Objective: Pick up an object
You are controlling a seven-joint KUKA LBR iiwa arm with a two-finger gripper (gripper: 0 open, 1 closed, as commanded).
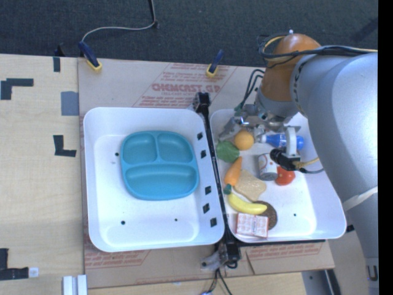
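Observation:
My gripper (247,126) hangs low over the back of the right bin (307,217), just above a small orange ball (244,141). Beside the ball lie a green piece (226,151) and an orange carrot (233,172). A blue bottle (286,141), a grey can (266,166) and a red piece (285,176) sit to the right, partly under the arm. Toward the front lie a bread slice (250,185), a yellow banana (247,205), a dark round cookie (269,214) and a red-and-white packet (252,225).
The left bin (104,220) holds a blue divided plate (160,165). A black divider strip (209,165) runs between the bins. The big grey arm (344,121) covers the right bin's far right side. Yellow clamps (91,57) hold the cardboard at the back.

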